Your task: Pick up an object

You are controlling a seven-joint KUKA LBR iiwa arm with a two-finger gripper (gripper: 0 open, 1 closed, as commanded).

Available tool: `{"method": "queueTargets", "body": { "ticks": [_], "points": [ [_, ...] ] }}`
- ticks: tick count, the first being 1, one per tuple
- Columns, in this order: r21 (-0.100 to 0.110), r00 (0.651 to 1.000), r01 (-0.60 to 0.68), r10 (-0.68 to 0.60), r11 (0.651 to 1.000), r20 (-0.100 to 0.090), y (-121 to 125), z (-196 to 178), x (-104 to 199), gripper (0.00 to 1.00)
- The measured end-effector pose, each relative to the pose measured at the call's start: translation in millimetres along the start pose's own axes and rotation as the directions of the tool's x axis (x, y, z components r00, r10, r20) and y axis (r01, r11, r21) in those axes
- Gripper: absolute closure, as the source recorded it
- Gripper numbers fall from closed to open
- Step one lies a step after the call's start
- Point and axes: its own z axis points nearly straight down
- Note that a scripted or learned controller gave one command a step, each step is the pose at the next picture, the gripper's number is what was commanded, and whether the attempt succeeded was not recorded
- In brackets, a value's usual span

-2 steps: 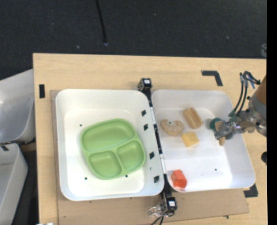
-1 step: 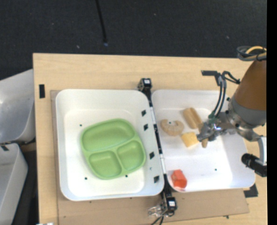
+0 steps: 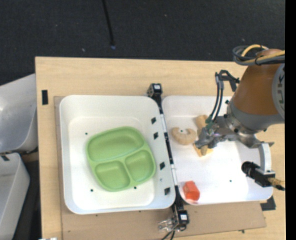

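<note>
Item one: a small tan, blocky piece [image 3: 203, 123], possibly wood or foam, is lying in the right shallow white bin [image 3: 228, 194], toward its upper middle; part of it is showing again just below my end effector [image 3: 206, 140], so I cannot tell whether it is one piece or two. My end effector is hovering directly over it, and I cannot tell how it is set or whether it is touching the piece.

Item two: a beige, curved, crescent-like object [image 3: 183, 135] is resting just left of my end effector, near the divider between the bins.

Item three: a small orange-red block [image 3: 190, 191] is sitting in the near left corner of the same bin, well apart from the others.

Item four: a light green plastic plate with three compartments [image 3: 120, 158] is lying flat in the middle of the left shallow white bin [image 3: 70, 194].

Item five: my grey arm with its orange band [image 3: 258, 91] is reaching in from the right, above the right bin.

Item six: the pale wooden desk [image 3: 92, 74] is carrying both bins side by side.
</note>
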Motion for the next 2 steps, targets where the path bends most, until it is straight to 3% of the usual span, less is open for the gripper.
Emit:
{"method": "queueTargets", "body": {
  "ticks": [2],
  "points": [
    [0.002, 1.0, -0.001, 0.001, 1.0, 0.0, 5.7, 1.4, 120.4, 1.0]
  ]
}}
